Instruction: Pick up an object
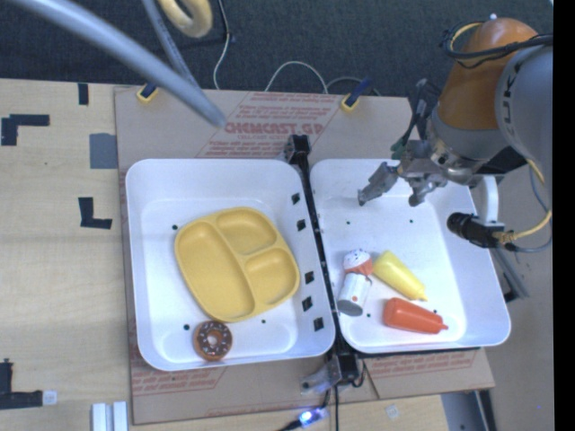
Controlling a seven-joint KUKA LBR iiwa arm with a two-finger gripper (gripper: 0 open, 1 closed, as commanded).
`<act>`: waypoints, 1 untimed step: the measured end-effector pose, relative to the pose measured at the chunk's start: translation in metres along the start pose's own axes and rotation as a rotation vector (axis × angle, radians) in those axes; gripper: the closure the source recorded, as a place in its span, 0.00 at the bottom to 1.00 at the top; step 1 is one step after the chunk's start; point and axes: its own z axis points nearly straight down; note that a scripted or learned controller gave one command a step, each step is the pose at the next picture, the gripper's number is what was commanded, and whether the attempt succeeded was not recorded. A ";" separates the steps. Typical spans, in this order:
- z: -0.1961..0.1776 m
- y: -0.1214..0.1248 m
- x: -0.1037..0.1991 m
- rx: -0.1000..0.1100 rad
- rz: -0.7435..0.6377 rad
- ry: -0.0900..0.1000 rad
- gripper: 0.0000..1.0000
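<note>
Objects to grab are all sitting loose in the bins, nothing picked yet afaict. Right bin [467, 268] has three things bunched near its front: a small white bottle w/ a red-orange cap [354, 284] lying on its side close to the divider, a yellow cone-ish piece [401, 276] just beside it, and an orange carrot-looking thing [414, 317] just in front of the yellow one, near the front rim. Left bin [148, 241] has a yellow divided plate [236, 260] taking up most of the middle, plus a choc donut w/ sprinkles [214, 339] at the front, touching or nearly touching the plate's edge, can't say which.

Gripper [397, 186] hangs over the back part of the right bin, well apart from the three items. Fingers [373, 187] are spread wide, nothing between them. Can't tell its height over the bin floor from this angle.

So progress-wise: basically at the start. No contact, no grasp, no lift. What's left imo is everything: move toward the front of the bin, line up over one item, drop down, close, lift. The carrot or yellow piece look like the easier picks since they've got some space on the outer side; the bottle is tucked close to the divider wall, so a finger could bump the wall there.
</note>
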 end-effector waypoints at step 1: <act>-0.009 0.003 0.000 -0.014 -0.003 -0.001 0.00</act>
